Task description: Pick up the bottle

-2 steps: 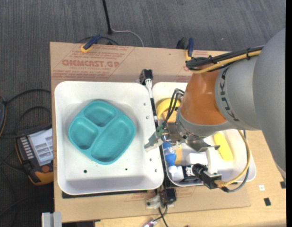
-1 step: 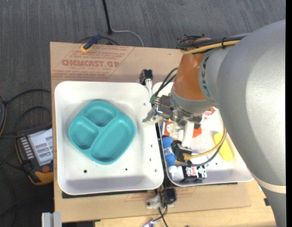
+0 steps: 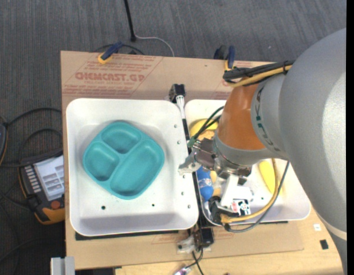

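beside the middle wall, bottle just left of the pincer

on the tabletop [image 3: 108,76] the left bin [image 3: 74,211] holds a teal plate [image 3: 124,159], which has no part in this job. across the wall between the bins, the right bin [image 3: 291,211] is where the work is. what i take for the bottle [image 3: 204,182] is a blue thing with a pale label, lying close along that bin's left wall, toward the near corner. its long axis seems to run with the wall, from far to near in the view, though the arm [image 3: 246,119] covers part of it and i cannot see either end cleanly. the pincer [image 3: 214,168] hangs low under the orange band, just right of the bottle and partly over it. whether it is wide or narrow cannot be told from here, since the wrist hides its tip, and nothing shows the bottle held. further right a yellow thing [image 3: 270,173] lies in the same bin, half under the arm, and more yellow shows at the far side.

my judgement: the grasp turns on that slim gap to the wall. the pincer would want to sit a little more to the left, centred on the bottle and closing across its short width, and the wall leaves scant room on that side.
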Robot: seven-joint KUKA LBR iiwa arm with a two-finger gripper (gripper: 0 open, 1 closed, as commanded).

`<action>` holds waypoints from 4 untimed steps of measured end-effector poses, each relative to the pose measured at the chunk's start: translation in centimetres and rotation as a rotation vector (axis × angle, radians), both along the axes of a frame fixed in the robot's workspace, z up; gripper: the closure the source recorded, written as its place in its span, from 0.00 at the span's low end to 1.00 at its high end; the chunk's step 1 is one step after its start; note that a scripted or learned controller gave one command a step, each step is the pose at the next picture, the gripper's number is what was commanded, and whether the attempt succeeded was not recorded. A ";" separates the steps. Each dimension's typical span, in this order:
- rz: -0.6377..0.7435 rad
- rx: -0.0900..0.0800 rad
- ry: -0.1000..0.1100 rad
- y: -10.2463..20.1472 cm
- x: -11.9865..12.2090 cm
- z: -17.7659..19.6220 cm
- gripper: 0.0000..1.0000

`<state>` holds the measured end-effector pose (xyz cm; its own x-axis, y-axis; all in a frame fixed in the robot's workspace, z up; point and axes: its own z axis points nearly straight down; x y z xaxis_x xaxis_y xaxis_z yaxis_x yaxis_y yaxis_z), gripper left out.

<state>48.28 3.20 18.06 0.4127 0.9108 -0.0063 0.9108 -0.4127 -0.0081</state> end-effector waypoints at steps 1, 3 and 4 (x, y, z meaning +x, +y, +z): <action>-0.373 -0.004 -0.002 0.2 3.0 0.0 0.00; -0.297 -0.025 -0.023 4.6 1.1 -2.0 0.00; -0.027 -0.003 -0.005 7.3 2.0 24.6 0.00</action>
